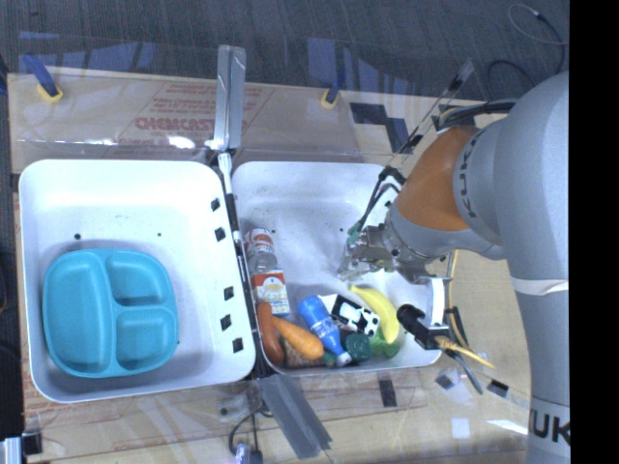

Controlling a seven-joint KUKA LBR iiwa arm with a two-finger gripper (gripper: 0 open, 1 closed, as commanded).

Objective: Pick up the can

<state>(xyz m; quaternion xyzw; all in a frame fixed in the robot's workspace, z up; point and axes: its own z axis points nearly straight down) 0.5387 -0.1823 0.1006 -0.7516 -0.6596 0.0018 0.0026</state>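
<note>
Camera view: the can (271, 291) lies on its side against the left wall of the right bin (309, 177), beside a carrot (295, 337) and a blue bottle (319, 325). The gripper (368, 256) hovers well apart; its state cannot be determined. The can is probably light, rigid and smooth: grasp across mid-body.

A blue tray (108, 309) lies in the left bin (116, 177). The right bin (300, 187) holds a banana (379, 309), carrot (295, 337) and blue bottle (321, 325).

Dark grey carpet floor (290, 8), clear sheeting over cardboard bench top (145, 114), black cables (532, 17)
</note>
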